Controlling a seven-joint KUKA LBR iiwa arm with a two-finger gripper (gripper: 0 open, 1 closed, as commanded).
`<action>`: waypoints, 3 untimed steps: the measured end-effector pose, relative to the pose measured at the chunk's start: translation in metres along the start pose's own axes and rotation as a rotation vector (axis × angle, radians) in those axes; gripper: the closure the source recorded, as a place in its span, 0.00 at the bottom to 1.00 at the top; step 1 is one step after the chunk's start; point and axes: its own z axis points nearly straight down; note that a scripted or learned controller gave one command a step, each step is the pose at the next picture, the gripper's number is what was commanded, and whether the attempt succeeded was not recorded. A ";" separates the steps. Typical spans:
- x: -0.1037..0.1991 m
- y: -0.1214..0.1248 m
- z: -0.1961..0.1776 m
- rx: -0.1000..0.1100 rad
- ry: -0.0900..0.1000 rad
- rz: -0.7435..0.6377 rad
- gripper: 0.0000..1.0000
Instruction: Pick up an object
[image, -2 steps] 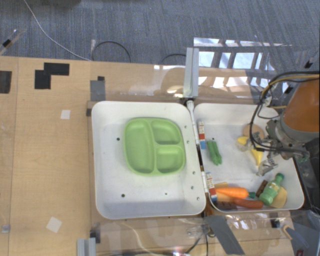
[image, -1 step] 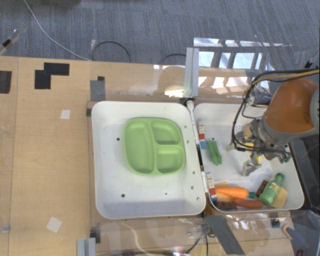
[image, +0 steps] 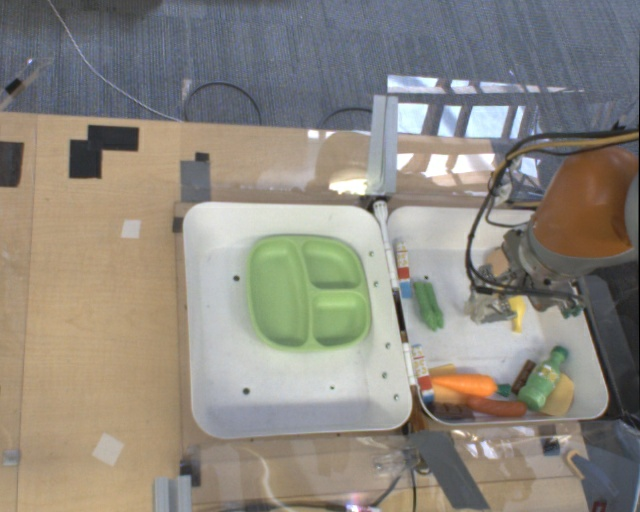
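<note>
A green pickle (image: 429, 305) is seen lying lengthwise in the right bin (image: 600, 400), well left of the gripper (image: 495, 308). A yellow piece (image: 518, 313) sits just beside the gripper's right; the jaw state cannot be told.

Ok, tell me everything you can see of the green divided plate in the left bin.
The light green divided plastic plate lies flat, right way up, near the middle of the left shallow white bin. It is a rounded square with three compartments: one long one on its left, two smaller ones stacked on its right. It looks matte and holds nothing. It rests on the bin floor.
</note>
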 end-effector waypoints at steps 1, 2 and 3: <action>-0.047 0.022 -0.145 -0.004 0.011 0.008 1.00; 0.012 -0.013 -0.071 -0.017 0.025 -0.348 1.00; -0.073 -0.026 -0.160 -0.010 0.014 -0.359 1.00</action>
